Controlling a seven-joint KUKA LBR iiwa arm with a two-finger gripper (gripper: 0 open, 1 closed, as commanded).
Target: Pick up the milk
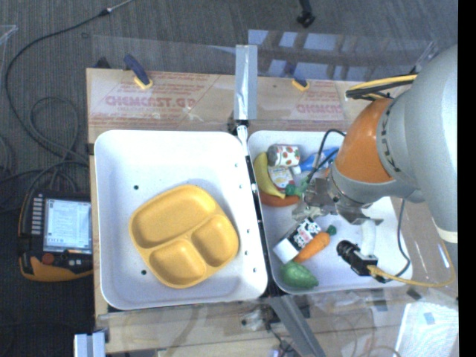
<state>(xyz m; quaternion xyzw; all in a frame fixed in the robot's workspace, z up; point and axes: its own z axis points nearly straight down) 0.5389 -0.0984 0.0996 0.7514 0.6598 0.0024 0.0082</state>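
The milk is a small white carton with black cow patches, lying tilted in the right bin near its front left. An orange carrot lies against its right side. My gripper hangs just behind and slightly right of the milk, low over the bin. The grey and orange wrist covers the bin's middle and right.
In the right bin, a yellow banana and a small strawberry-printed carton sit at the back left, and a green vegetable lies at the front. A yellow divided tray rests in the left bin.
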